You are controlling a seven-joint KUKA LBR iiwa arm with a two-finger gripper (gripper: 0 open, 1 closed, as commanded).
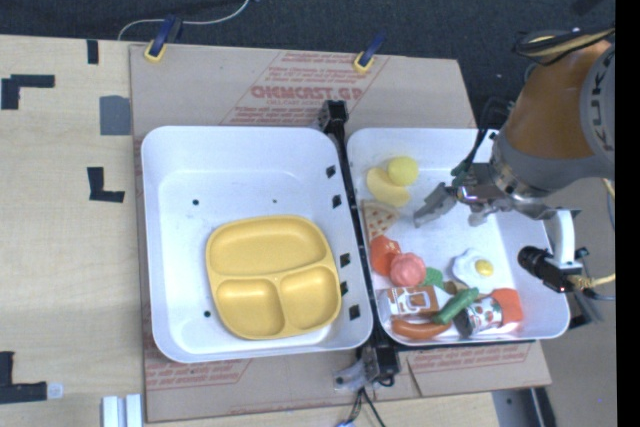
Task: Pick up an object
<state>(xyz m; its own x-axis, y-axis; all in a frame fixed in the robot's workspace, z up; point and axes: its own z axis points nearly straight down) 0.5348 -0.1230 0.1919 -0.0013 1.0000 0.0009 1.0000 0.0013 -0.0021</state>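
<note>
The gripper [437, 207] hangs above the right bin [535, 327], just right of the yellow duck [392, 181] — its 2 fingers spread wide, holding nothing. No object is picked yet — descent, closing and lifting remain.

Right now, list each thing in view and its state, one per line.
Tool: over the right bin, holding nothing.
Yellow tray: flat in the left bin, compartments up.
Yellow duck: lying in the right bin, untouched.
Fried egg: flat, yolk up.
</note>
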